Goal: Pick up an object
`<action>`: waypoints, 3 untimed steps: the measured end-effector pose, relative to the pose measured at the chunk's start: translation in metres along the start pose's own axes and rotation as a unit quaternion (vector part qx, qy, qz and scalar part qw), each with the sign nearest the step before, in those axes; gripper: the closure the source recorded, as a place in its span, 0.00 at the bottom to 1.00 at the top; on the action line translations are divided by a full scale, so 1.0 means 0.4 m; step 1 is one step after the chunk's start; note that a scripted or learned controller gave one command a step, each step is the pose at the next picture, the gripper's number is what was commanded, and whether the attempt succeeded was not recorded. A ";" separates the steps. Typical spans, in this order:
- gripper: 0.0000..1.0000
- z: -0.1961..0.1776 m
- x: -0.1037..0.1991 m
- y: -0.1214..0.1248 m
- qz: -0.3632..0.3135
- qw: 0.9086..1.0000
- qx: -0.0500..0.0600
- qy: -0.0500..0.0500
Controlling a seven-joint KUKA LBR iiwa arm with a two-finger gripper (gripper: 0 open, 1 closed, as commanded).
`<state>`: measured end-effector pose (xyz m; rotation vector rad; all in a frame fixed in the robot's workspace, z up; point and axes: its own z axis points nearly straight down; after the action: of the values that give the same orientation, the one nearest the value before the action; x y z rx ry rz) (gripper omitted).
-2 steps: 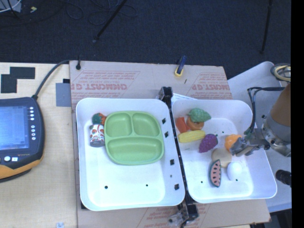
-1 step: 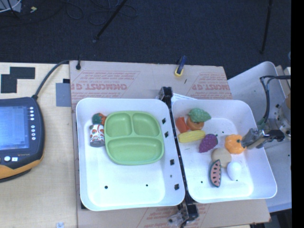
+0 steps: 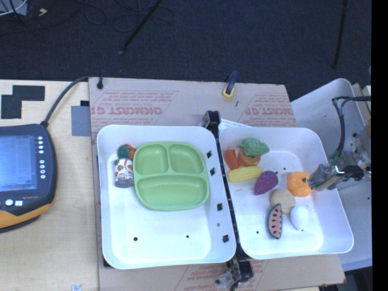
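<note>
The table (image 3: 66, 247) carries two shallow white plastic bins side by side, resting on a sheet of brown cardboard (image 3: 157, 105).

Left bin (image 3: 157, 247): a light green plastic divided plate (image 3: 170, 176) with three compartments lies in the upper half. Just beside its left edge stands a small red-and-white printed can (image 3: 123, 172), with a small green-and-orange toy (image 3: 126, 151) directly above it.

Right bin (image 3: 327, 235) — contents grouped near the centre:
- a toy vegetable with a green leafy top and an orange body (image 3: 251, 151), next to a red-orange piece (image 3: 232, 159) at the upper left;
- a yellow toy corn cob (image 3: 244, 174) just below these;
- a purple toy grape bunch (image 3: 265, 182) to the right of the corn;
- an orange round toy fruit (image 3: 298, 183) near the right wall;
- a tan rounded piece (image 3: 282, 198) below the grapes, touching a white egg-shaped piece (image 3: 299, 217);
- a toy watermelon slice (image 3: 274, 220), red with a green rind, at the lower centre.

The gripper (image 3: 319, 179) enters from the right side, over the right bin's right wall. Its tip lies just beside the orange round fruit (contact cannot be confirmed). The opening of the jaws cannot be determined at this resolution, and no item is seen between them.

Outside the bins, a grey-and-orange handheld control pendant (image 3: 24, 174) with a blue screen rests at the far left of the table.
</note>
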<state>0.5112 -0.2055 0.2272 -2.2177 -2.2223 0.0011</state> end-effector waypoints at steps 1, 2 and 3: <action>1.00 0.021 0.130 0.036 -0.001 1.000 0.001 0.001; 1.00 -0.011 0.267 0.033 -0.002 1.000 0.001 0.001; 1.00 0.019 0.372 0.067 -0.001 1.000 0.002 0.001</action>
<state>0.5378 -0.0565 0.2196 -2.2128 -2.2216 0.0032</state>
